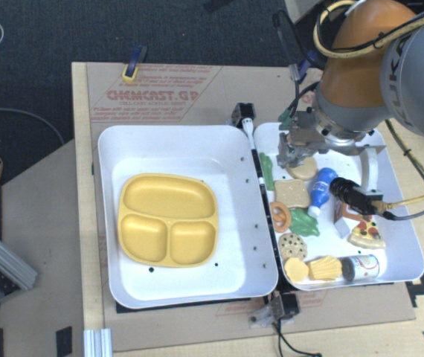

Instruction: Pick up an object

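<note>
Many small toys crowd the right bin (409, 236) — we hover the gripper (292, 155) over its far-left corner, finger state unclear; a round tan piece (301, 171), perhaps the target, could slip against neighbours.

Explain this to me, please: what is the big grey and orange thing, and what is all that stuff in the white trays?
That is a robot arm, seen from a camera fixed above the bench. It reaches in from the right, and its gripper hangs low over the far end of the right bin. That bin holds toy food: a blue bottle, a pretzel, a cookie and a pizza slice. The left bin holds a yellow divided plate. I cannot tell whether anything is being held.
</note>
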